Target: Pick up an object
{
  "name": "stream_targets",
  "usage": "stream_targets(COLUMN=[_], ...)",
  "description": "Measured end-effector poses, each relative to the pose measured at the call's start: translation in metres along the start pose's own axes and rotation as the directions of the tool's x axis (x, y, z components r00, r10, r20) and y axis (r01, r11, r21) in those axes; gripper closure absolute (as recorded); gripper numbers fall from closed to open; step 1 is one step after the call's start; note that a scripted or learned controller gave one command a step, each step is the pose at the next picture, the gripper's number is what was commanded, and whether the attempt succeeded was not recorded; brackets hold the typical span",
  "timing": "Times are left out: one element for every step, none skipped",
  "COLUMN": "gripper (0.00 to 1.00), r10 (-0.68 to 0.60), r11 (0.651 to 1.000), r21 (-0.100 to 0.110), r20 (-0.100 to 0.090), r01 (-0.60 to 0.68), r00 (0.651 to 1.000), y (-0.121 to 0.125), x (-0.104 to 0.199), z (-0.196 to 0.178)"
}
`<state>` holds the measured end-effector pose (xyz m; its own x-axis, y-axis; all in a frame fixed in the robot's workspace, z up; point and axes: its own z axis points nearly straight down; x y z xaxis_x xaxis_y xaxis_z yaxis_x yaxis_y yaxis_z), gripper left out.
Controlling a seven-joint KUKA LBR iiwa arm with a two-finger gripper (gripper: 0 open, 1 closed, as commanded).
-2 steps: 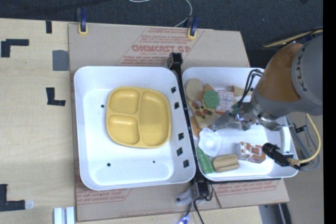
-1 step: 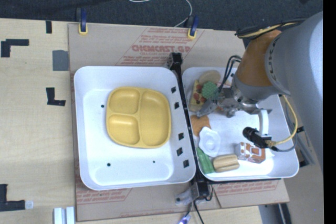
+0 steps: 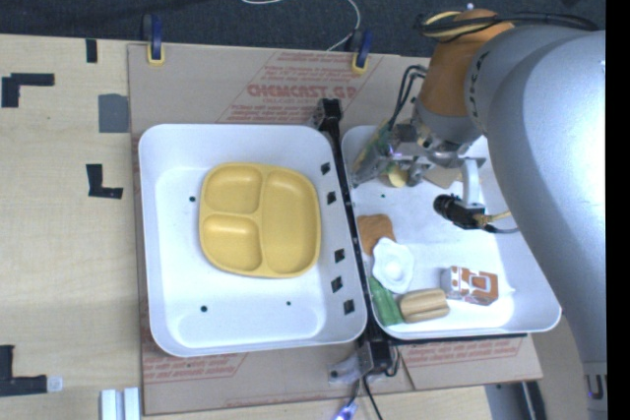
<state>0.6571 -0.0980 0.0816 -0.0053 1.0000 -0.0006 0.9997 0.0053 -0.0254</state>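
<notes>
My gripper [image 3: 392, 162] is down in the far left corner of the right bin [image 3: 532, 315], under the orange band of the wrist. A small yellow and green item [image 3: 397, 176] lies right at its tip, partly hidden by it; I cannot tell whether it is touching. Nearer the front of this bin lie a brown slice [image 3: 374, 230], a white egg-like piece [image 3: 394, 265], a tan bun [image 3: 424, 305] on something green [image 3: 384, 308], and a small orange and white box [image 3: 472, 285].
The left bin [image 3: 167, 310] holds a yellow divided plate [image 3: 260, 218] in its middle. The grey arm covers the right bin's far right side. A black divider [image 3: 340, 211] runs between the bins.
</notes>
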Motion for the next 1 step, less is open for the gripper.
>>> stream_targets(gripper=[0.00], r10=[0.000], r11=[1.000], r21=[0.014], r20=[-0.008], r01=[0.000], r00=[1.000], y=[0.0049], x=[-0.0087], z=[0.0013])
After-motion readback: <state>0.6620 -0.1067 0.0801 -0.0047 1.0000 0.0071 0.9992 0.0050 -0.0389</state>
